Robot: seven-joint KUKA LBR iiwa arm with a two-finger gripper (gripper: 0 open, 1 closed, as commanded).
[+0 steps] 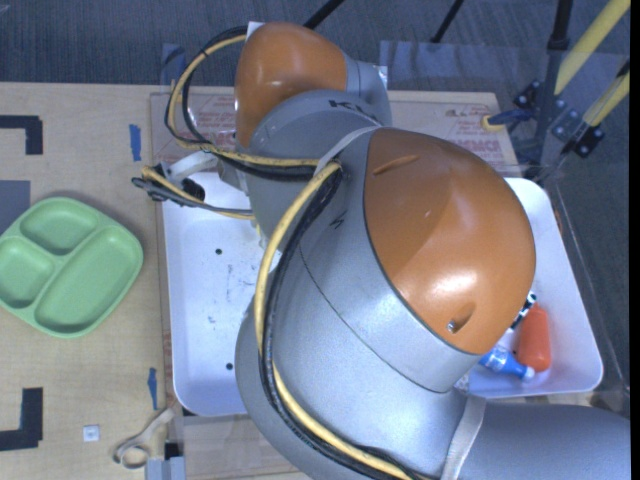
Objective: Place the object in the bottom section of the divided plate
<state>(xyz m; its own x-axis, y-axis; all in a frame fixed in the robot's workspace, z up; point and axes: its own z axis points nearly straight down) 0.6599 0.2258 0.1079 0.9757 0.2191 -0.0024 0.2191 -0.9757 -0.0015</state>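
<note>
The big arm [400, 298] covers the white bins [200, 298]. The green plate [68, 265] sits by the counter's [80, 128] left edge. I cannot tell the tool's state.

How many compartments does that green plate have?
3. The green plate, on the bench left of the bins, has two small sections at its upper left, side by side, and one long section along its lower right. None is hidden by the arm.
</note>
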